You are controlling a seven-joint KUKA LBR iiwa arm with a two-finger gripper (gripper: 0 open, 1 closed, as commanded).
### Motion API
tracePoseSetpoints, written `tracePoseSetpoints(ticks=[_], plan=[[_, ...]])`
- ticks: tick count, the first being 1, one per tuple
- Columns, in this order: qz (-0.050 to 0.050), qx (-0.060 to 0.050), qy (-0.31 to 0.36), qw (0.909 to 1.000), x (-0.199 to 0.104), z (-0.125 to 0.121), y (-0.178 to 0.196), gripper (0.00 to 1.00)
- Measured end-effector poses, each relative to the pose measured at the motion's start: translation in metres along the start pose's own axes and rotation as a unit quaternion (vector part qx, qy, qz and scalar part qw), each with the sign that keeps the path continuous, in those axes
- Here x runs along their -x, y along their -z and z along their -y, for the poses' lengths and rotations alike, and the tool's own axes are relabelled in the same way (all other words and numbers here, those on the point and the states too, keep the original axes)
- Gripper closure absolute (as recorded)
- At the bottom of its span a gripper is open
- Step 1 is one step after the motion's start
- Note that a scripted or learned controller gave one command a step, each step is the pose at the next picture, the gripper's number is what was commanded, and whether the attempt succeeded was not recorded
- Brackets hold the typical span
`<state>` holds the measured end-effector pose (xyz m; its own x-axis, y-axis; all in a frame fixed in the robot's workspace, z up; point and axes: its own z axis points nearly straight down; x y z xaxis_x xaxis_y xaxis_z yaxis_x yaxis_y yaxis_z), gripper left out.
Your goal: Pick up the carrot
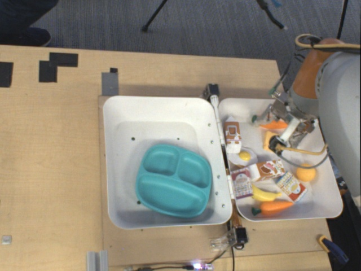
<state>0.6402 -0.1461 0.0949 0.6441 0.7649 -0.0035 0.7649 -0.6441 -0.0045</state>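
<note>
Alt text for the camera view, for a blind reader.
The grey arm's gripper hangs over the far end of the right white bin; an orange toy carrot lies near its front wall. The left white bin holds a teal divided plastic tray.

The right bin (316, 213) is crowded: a banana (264, 195) and a printed packet (291, 186) lie just beyond the carrot (274, 207), which sits against the near wall. The left bin (108, 151) has open floor along its far side, beyond a teal plate (174, 179).

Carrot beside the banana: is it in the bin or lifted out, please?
In: the carrot lies flat on the floor of the right bin.
</note>
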Motion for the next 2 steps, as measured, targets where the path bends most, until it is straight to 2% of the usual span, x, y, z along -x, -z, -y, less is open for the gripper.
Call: tracePoseSetpoints(ticks=[1, 2], plan=[[-0.002, 0.002, 0.064, 0.9980, 0.038, 0.011, -0.011, 0.00], [-0.002, 0.001, -0.027, 0.9996, -0.008, 0.064, -0.011, 0.00]])
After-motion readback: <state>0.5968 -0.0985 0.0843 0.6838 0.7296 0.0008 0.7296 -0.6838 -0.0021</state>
